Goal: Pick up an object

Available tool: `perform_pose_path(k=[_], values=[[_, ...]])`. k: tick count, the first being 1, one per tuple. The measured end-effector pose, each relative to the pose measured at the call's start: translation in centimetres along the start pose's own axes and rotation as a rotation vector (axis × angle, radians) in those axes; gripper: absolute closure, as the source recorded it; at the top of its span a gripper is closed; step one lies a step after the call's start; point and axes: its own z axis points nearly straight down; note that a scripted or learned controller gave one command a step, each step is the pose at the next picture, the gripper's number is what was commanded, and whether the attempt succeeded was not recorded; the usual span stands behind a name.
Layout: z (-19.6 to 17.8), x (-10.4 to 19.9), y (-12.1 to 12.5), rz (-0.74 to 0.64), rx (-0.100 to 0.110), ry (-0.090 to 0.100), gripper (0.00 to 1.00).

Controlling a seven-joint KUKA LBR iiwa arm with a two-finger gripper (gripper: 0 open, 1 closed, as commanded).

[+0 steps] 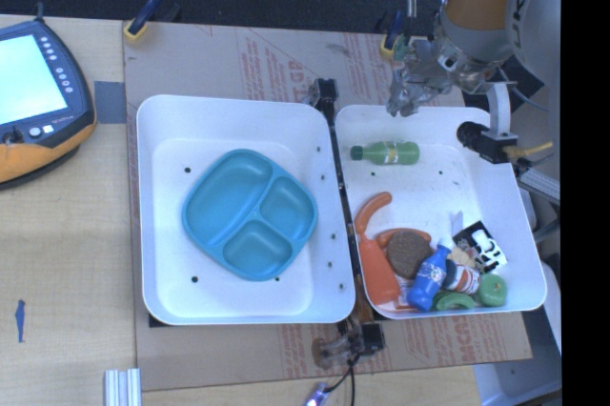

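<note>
- Objects (pixel 434 273) for the pick lay heaped at the near end of the right bin (pixel 530 233), crowded toward its near wall.
- At the front of that heap stood a blue packet (pixel 429 278), with a green ring (pixel 455 301) just beside it at the near rim and a second green piece (pixel 492 290) toward the right corner.
- A small red-and-white can (pixel 464 280) sat between the blue packet and the second green piece.
- Slightly farther back were a brown disc (pixel 408 250) and a black-and-white item (pixel 481 247); what the latter was could not be told.
- An orange utensil (pixel 374 252) ran along that bin's left wall, its curved handle pointing toward the far end and its broad end beside the brown disc.
- In the left bin (pixel 145 204), a blue divided plate (pixel 250 214) lay flat near the middle, turned at an angle to the walls.
- Beyond the heap and well apart from it, a green bottle (pixel 384 152) lay on its side in the far part of the right bin, cap end toward the left bin.
- The gripper (pixel 404 105) hung over the far rim of the right bin, just beyond the green bottle and apart from it; how far it was open could not be told, and nothing showed in its grasp.
- A black clip (pixel 326 92) sat at the far end of the seam between the bins.
- Far left on the bench lay a screen pendant (pixel 38 99) in an orange casing.
</note>
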Motion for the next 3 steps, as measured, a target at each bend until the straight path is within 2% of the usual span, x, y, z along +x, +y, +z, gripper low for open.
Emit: perform_pose_path(k=[1, 2, 3], values=[[0.1, 0.0, -0.1, 0.0, 0.003, 0.0, 0.0], [7.6, -5.5, -0.2, 0.002, 0.006, -0.001, 0.0], [13.6, -4.5, 0.1, 0.001, -0.003, -0.001, 0.0]])
